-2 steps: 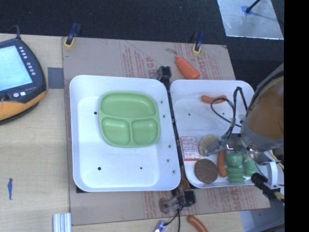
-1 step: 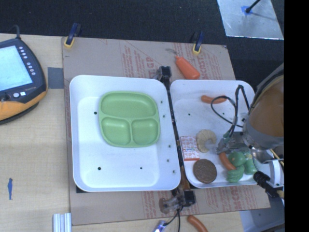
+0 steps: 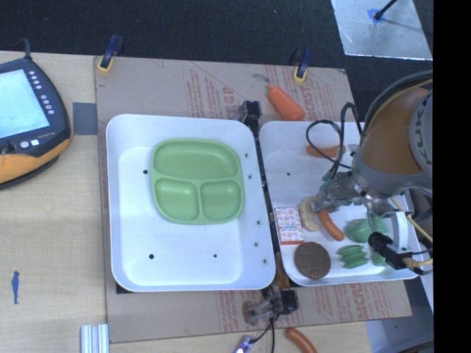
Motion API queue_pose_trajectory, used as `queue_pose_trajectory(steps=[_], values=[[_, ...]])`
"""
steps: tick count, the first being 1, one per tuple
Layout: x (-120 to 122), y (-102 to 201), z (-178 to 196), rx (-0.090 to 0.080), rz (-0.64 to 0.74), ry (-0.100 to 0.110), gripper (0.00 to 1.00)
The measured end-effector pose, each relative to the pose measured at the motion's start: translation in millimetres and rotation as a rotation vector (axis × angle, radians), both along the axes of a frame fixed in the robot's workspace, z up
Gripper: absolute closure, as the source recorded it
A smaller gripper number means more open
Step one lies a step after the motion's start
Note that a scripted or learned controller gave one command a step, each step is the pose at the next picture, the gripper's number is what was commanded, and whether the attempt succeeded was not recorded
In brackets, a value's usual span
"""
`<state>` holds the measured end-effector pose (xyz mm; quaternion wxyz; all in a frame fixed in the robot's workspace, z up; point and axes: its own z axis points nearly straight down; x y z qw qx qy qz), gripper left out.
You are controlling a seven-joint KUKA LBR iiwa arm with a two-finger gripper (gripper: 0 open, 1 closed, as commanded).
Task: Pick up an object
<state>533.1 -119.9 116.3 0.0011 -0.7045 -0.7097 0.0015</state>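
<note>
Low in the right bin: orange sausage, lying loose, just beside the gripper; fingers' state cannot be told. Adjacent: brown disc, red-and-white packet, green pieces. Left bin: green divided plate. Worktop: carrot, pendant. Status: nothing lifted; grasp and raise judged outstanding.

Plate lying in left bin. Right bin holding packet, disc, sausage. Carrot lying behind right bin. Pendant sitting far left on table.
</note>
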Motion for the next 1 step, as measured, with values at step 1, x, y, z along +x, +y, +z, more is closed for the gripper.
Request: queue_pose_trajectory(steps=[1], values=[[35.3, 93.9, 75.6, 0.002, -0.002, 0.000, 1.00]])
